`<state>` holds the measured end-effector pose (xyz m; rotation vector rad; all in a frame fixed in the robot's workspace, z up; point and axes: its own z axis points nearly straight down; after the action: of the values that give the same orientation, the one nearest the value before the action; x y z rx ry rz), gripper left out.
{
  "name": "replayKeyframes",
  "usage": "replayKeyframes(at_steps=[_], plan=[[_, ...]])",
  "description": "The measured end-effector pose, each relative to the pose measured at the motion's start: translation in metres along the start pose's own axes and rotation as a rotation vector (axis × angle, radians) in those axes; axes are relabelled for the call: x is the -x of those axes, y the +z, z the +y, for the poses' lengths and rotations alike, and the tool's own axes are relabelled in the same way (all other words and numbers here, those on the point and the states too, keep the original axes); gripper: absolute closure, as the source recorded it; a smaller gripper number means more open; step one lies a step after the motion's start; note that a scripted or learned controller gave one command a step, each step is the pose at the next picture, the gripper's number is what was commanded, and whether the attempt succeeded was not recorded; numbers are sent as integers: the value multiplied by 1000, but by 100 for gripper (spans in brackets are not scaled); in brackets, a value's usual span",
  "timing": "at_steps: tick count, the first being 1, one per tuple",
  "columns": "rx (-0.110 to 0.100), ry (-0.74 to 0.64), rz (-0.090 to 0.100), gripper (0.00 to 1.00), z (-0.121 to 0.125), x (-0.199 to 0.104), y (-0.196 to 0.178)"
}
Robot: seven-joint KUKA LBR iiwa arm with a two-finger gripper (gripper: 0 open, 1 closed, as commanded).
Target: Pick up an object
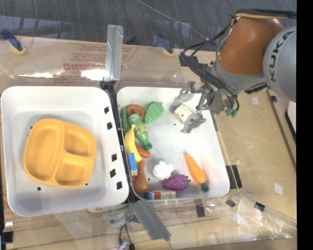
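Camera view: gripper (188, 108) fingers spread, small white block (181, 111) between them, not clamped.

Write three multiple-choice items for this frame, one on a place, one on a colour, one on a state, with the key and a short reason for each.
1. Where does the yellow sectioned plate lie?
A. In the left bin
B. In the right bin
C. On the bench outside both bins

2. What colour is the grape bunch near the right bin's front wall?
A. Green
B. Purple
C. Red

3. How does the carrot stand to the gripper?
A. Clamped between the fingers
B. Lying on the bin floor, apart from the gripper
C. Lifted above the bin

Key: 1 A, the plate sits alone in the left bin. 2 B, the bunch is purple, beside a white toy. 3 B, the carrot lies near the front right corner while the gripper hangs over the bin's far part.
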<state>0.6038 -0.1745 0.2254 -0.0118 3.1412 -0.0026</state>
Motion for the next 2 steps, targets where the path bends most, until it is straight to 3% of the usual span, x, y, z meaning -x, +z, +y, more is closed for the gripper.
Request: replayKeyframes(at_steps=[1,2], plan=[[3,118,4,0,-35,-72,106],[-6,188,-38,0,-34,-114,124]])
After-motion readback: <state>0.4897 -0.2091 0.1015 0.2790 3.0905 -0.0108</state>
